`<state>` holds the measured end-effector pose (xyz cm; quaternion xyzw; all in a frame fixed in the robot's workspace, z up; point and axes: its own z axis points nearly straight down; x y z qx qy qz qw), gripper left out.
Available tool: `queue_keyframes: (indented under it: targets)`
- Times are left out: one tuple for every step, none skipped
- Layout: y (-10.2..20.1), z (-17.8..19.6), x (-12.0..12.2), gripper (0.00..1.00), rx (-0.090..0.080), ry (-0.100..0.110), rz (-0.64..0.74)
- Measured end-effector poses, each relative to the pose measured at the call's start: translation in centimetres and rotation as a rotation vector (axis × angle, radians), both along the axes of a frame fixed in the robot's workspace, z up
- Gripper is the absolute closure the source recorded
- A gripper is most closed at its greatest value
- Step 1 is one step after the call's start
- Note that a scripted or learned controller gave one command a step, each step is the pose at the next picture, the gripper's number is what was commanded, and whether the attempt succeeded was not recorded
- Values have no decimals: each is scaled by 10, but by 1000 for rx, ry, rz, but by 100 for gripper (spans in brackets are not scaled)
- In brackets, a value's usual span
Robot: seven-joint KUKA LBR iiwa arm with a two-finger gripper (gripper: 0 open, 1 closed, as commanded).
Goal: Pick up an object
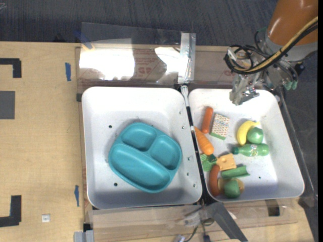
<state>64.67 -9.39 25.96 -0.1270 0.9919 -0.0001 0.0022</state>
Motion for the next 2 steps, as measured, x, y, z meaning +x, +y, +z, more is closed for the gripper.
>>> queue_keyframes:
  targets:
    - [34, 35, 1, 100, 0, -9, 94]
    - [89, 78, 19, 100, 0, -9, 223]
